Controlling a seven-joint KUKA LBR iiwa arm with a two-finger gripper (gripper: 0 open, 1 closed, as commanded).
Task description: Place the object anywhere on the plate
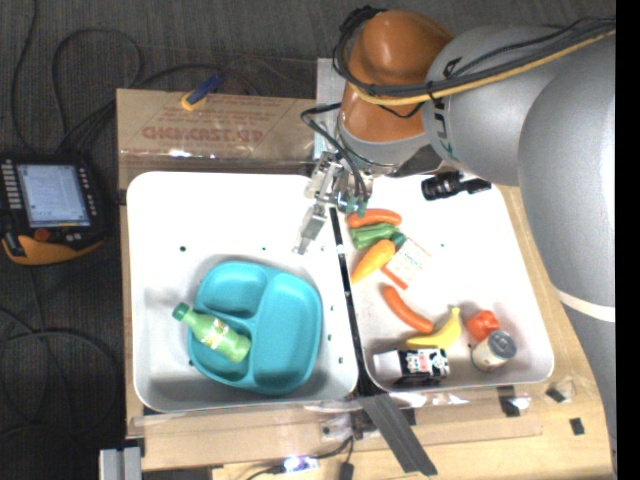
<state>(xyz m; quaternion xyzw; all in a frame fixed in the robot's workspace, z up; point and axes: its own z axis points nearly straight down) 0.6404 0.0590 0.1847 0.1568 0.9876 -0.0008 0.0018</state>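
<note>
One view, slanted down on two bins: tool [322, 200] hangs at upper centre over the divider, w/ a pale grey strip [311, 230] dangling under it; can't tell if it's gripped or how wide the tool stands. Teal plate [285, 330], lower left of frame, already bears a green bottle [212, 332]. Best bet: carry down-left, stay high over the rim, release over plate's bare right section.

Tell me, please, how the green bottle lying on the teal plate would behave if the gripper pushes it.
The green bottle lies on its side, so its round body would probably roll rather than slide. It rests in a compartment of the teal plate, whose raised divider might stop it. It looks like small plastic, so likely light, and the smooth surface may slip between fingers.
</note>
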